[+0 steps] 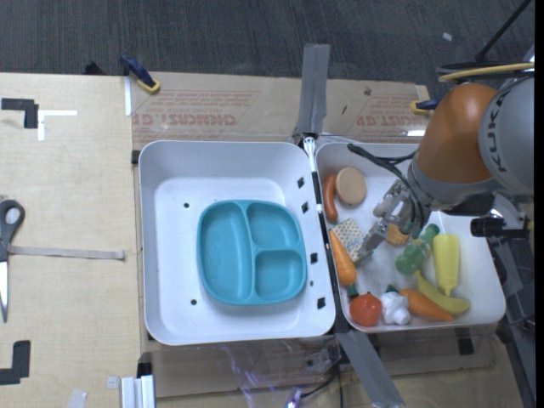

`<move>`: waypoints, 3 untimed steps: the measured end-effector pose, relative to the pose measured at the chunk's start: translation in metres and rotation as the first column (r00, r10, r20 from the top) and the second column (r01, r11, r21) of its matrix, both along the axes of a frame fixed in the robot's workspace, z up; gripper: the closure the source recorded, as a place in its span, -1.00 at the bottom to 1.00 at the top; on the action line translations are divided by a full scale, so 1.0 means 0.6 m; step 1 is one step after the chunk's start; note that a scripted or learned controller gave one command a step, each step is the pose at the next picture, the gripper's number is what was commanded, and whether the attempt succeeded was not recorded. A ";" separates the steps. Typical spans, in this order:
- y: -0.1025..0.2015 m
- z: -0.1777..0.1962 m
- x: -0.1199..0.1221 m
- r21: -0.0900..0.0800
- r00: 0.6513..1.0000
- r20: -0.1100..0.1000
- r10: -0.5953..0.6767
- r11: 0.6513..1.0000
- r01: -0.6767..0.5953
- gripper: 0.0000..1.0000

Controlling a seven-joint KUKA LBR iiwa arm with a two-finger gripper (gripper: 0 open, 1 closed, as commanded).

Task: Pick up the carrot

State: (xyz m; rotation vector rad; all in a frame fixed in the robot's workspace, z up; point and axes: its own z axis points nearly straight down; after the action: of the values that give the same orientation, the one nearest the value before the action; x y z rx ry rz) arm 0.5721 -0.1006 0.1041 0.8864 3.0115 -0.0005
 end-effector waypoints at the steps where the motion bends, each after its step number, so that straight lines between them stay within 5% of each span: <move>1: -0.079 0.011 0.082 -0.002 0.972 0.003 0.233 0.972 -0.233 -1.00; 2: -0.065 -0.019 0.032 0.000 0.987 0.001 0.162 0.987 -0.162 -1.00; 3: -0.065 -0.001 0.035 -0.003 0.986 0.006 0.164 0.986 -0.164 1.00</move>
State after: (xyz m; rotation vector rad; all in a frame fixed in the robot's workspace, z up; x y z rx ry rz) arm 0.5933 -0.1396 0.1036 0.6344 3.0680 -0.0013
